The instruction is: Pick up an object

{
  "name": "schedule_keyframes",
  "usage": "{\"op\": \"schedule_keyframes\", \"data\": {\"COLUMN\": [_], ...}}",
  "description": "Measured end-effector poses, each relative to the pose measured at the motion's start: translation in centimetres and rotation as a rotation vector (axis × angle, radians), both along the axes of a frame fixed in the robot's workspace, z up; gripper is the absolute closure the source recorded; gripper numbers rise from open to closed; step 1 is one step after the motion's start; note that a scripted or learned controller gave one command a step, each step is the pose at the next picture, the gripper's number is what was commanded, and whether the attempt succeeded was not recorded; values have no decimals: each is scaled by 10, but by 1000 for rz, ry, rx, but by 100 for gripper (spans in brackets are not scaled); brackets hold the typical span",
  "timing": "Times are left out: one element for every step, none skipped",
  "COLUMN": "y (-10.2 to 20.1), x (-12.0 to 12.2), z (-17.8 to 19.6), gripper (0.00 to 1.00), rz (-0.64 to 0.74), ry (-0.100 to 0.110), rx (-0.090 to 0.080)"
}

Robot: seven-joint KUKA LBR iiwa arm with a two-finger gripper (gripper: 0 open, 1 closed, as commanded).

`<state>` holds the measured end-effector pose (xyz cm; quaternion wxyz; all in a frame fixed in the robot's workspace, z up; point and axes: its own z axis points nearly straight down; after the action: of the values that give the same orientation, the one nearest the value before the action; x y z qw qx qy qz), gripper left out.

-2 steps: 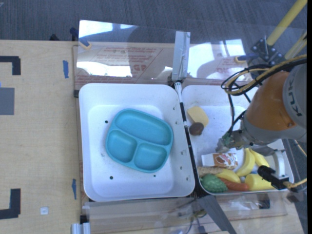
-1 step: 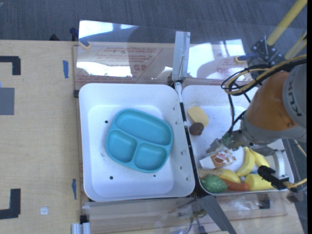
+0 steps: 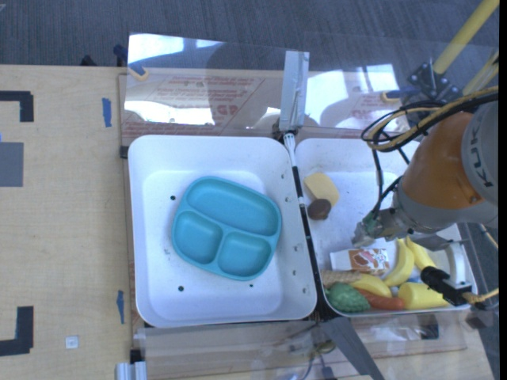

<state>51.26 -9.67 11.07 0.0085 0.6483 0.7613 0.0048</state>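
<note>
Two white bins stand side by side on the bench. The left bin (image 3: 150,172) holds a blue tray (image 3: 226,227) with three compartments, lying near its middle. The right bin (image 3: 348,157) holds the small things. A pale yellow block (image 3: 322,187) lies near the wall between the bins, and a small brown ball (image 3: 319,209) touches its lower edge. In the lower part of this bin lie a white packet (image 3: 371,258) with a red and orange print, two bananas (image 3: 405,261), a green vegetable (image 3: 344,297), an orange piece (image 3: 372,285) and a yellow piece (image 3: 424,294), all close together in a heap.

The arm (image 3: 447,165) comes in from the right over the right bin, with black cables around its orange band. The gripper (image 3: 372,228) is low, just above the white packet and beside the bananas. I cannot tell how its fingers stand, and no thing is seen between them.
</note>
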Motion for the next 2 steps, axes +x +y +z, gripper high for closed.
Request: {"op": "schedule_keyframes", "data": {"y": [0, -4], "x": [0, -18], "z": [0, -22], "gripper": [0, 0], "rz": [0, 123], "ry": [1, 2], "rx": [0, 2]}}
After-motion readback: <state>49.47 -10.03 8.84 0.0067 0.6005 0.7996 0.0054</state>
